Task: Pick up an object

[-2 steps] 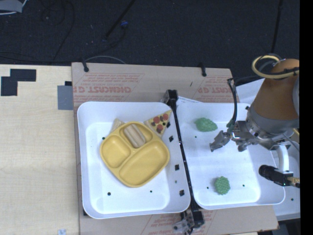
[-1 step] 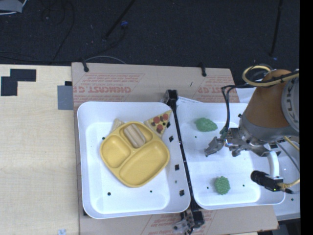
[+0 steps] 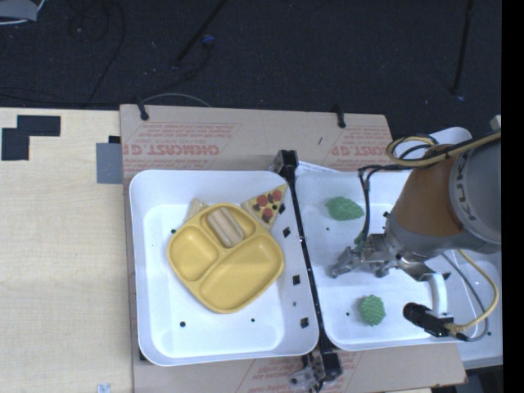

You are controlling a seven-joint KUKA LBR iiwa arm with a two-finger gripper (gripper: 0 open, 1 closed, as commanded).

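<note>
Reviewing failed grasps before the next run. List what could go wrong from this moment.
1. The end effector sits over bare bin floor in the right bin, between the two green objects, so closing here would likely catch nothing.
2. The lower green object looks small and rounded; it may roll aside if nudged.
3. The upper green object lies near the divider, leaving little approach room.

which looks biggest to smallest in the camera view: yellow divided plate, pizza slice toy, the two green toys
1. yellow divided plate
2. pizza slice toy
3. upper green toy and lower green toy: look about alike, not ranked
</note>
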